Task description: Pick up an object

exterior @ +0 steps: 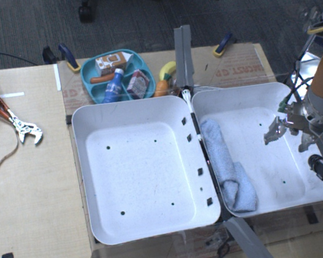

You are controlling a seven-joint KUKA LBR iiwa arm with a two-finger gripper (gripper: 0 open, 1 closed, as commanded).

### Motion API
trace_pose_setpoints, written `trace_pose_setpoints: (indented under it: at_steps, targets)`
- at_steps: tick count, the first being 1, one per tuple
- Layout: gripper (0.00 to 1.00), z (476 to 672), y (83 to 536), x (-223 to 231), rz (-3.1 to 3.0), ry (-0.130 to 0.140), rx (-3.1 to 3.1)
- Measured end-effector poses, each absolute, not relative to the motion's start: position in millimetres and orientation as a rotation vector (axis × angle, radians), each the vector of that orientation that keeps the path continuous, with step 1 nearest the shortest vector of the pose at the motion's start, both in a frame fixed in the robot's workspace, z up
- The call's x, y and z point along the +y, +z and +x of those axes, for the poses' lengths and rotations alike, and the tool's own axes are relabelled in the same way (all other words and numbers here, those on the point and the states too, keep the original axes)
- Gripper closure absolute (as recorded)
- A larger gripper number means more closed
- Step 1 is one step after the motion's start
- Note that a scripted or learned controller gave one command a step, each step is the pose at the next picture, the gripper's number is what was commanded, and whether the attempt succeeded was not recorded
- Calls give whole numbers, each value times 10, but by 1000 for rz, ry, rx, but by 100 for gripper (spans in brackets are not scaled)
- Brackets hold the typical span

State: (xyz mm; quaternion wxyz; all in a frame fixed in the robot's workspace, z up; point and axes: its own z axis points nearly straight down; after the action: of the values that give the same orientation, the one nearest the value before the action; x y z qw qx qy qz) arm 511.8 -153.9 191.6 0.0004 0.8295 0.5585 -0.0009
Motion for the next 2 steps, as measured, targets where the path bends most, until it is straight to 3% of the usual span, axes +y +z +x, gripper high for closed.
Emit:
trace_pose_setpoints:
  at_steps: [1, 2]
  targets:
    - [0, 4865, 1336, -927, 2748, -8, 1529]
    - [0, 4999, 2313, -1816, 2809, -4, 1406]
